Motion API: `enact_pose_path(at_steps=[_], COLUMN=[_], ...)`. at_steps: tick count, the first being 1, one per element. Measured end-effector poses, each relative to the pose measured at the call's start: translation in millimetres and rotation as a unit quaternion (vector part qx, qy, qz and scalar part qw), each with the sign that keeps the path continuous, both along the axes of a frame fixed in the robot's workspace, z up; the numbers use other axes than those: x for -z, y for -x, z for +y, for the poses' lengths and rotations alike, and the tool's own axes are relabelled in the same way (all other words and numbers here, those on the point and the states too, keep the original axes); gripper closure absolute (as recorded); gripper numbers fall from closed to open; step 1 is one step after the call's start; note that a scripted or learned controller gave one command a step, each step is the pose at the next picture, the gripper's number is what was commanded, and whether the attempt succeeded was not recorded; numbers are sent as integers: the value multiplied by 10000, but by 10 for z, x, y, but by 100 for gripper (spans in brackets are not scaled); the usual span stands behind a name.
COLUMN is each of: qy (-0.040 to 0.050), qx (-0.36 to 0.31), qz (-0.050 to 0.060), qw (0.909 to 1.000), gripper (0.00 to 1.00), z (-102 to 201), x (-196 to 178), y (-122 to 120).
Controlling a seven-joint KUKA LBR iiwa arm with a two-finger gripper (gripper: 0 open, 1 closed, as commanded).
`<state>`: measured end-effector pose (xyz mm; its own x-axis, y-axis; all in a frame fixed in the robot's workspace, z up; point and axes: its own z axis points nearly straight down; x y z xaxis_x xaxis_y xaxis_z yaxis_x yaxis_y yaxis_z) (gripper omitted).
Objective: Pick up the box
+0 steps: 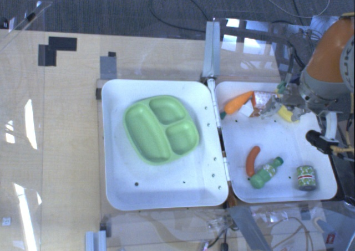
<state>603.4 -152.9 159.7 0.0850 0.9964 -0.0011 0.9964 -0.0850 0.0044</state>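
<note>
Two bins [111,133] are seen side by side; the box [258,103] lies in the right one, near its far wall, just beside the carrot [239,101]. The gripper [288,100] is placed just to the box's right, low over the same far edge. Whether it is closed or parted cannot be told. The box's long axis cannot be judged. Little room is left toward the wall; open floor is offered nearward, before the sausage [252,158], bottle [265,172] and can [305,177].

Gripper [284,99] low at right bin's [327,193] far edge, beside box [260,103] and carrot [238,102]; green plate [161,128] in left bin [119,189].
</note>
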Motion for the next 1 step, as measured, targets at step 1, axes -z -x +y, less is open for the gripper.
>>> enact_pose_path(at_steps=[1], qy=[10], qx=[77], qz=[-97], qw=[9999], gripper=[0], z=[-28], x=[463], y=[-508])
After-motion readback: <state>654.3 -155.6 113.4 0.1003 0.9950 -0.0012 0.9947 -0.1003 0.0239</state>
